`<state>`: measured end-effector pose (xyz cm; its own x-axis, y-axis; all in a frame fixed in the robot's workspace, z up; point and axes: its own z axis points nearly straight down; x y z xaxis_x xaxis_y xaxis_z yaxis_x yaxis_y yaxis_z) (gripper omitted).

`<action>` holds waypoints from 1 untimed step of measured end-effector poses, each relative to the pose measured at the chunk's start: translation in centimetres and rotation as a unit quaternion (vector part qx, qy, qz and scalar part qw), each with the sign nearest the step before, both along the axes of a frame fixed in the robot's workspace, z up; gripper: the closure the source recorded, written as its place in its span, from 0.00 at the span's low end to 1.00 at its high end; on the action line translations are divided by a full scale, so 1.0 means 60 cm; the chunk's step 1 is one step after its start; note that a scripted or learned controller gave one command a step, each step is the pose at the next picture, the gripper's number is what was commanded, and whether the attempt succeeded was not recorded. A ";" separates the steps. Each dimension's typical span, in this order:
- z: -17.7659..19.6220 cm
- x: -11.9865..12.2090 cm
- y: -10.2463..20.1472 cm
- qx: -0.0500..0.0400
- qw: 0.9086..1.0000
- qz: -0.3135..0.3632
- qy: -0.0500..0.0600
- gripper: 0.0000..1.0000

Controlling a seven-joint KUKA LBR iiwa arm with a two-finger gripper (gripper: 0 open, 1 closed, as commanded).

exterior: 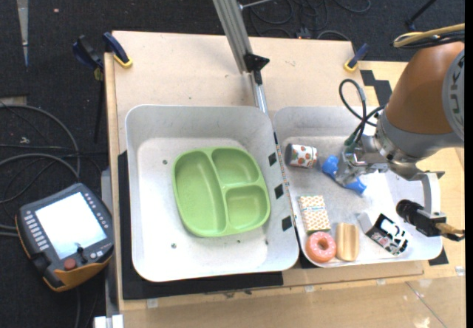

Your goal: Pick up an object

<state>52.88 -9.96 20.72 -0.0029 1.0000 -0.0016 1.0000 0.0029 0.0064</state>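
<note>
My gripper point(353, 165) hangs low in the right bin point(318, 118), under the grey arm with its orange band. It is directly over a blue object point(332, 166), whose two ends stick out to the left of it and below it; the middle of that object is hidden. A small patterned cup point(301, 155) lies on its side just left of it. Toward the front of the bin lie a checked wafer point(313, 211), a pink donut point(321, 246), a tan bread roll point(347, 241) and a black-and-white item point(389, 234).
The left bin point(148, 171) holds a green divided plate point(222, 190). A slanted metal pole point(233, 12) crosses the bench behind the bins. A black part of the arm point(418, 216) overhangs the right bin's front right corner. A teach pendant point(63, 234) lies on the floor at left.
</note>
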 end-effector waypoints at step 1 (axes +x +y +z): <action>0.025 0.008 0.086 0.002 1.000 0.003 0.002 1.00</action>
